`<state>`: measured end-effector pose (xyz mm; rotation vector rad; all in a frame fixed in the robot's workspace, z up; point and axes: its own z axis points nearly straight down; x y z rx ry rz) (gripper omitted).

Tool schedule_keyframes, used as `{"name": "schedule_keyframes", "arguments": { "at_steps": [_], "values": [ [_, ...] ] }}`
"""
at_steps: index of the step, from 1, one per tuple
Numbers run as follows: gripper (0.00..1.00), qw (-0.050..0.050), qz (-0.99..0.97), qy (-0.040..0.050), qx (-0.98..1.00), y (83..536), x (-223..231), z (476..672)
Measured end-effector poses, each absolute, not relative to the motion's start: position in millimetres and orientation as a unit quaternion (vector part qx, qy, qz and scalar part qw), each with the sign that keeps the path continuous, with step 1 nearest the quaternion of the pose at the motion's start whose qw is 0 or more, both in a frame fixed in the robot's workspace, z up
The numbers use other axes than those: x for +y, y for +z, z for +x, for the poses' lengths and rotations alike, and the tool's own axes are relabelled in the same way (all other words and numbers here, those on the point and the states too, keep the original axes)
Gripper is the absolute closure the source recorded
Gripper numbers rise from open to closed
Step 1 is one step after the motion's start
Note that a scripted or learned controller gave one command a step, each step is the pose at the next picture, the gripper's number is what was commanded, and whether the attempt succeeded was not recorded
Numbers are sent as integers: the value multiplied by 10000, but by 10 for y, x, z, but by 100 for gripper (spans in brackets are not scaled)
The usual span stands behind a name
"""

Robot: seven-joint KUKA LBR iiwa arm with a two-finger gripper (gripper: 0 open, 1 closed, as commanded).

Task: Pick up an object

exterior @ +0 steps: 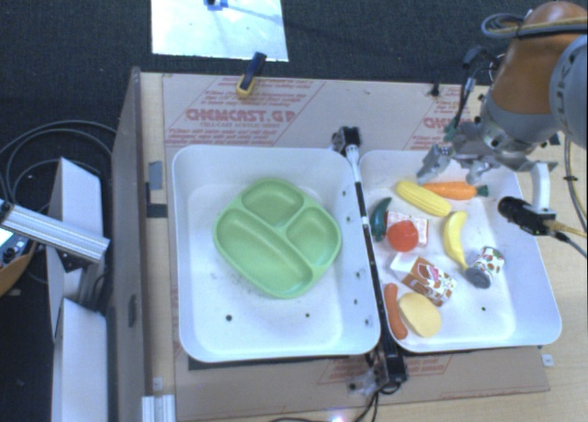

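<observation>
Objects for picking: all lie in the right bin (542, 319); none is lifted.

Left to right across the bench:

- Left bin (197, 319): holds a green divided plate (276, 236), three compartments, lying flat near the bin's centre.
- Divider between the bins: a dark green item (379, 216) rests just right of it, on the right bin's left side.
- Right bin, left part: red tomato-like ball (402, 236) against a small white-and-red carton (415, 225); below these a printed brown-and-red box (429, 279); a thin orange sausage-shaped piece (393, 308) along the left wall; a pale yellow rounded piece (420, 314) just beside it near the front.
- Right bin, upper centre: corn cob (423, 199), tilted; a carrot (450, 190) just beyond it near the far wall.
- Right bin, centre-right: banana (455, 236), roughly upright in the view; a small grey piece (476, 276) and a small patterned packet (490, 260) beside it.

Gripper (455, 165): hangs over the far edge of the right bin, above the carrot and corn cob. Two fingers (432, 165) splayed apart, jaws open. Nothing is seen between them. Contact with the carrot cannot be determined from this angle.
</observation>
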<state>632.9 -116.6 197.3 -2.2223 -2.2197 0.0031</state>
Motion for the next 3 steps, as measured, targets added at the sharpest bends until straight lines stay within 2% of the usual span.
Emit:
{"name": "schedule_keyframes", "arguments": {
  "at_steps": [1,2,3],
  "values": [
    [0,-58,-7061,-22,-7081,1002,-1547,6059],
    [0,179,-7058,117,-7081,799,-1516,6564],
    [0,302,-7065,56,-7071,804,-1688,6620]
  ]
}}
